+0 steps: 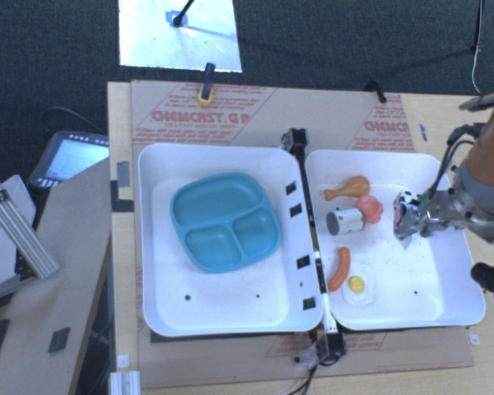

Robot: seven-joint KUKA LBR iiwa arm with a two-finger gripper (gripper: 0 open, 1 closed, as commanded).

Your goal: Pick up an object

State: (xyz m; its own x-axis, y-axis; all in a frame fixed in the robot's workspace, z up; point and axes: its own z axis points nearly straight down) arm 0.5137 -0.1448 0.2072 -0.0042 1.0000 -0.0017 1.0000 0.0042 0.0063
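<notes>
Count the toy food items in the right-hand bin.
4: chicken drumstick at the back, pink item below it, sausage near the divider, fried egg beside it. The gripper may hide more.

Camera position: one fixed camera above the worktop (255, 109), looking down at a slant.
Facing: toward the far edge, which lies at the top of the view.
Distance: far enough to take in both the left bin (160, 220) and the right bin (457, 303) whole.
Arm entry: the arm (486, 179) reaches in from the right.
Surroundings: dark floor (49, 39) shows beyond the worktop.
</notes>
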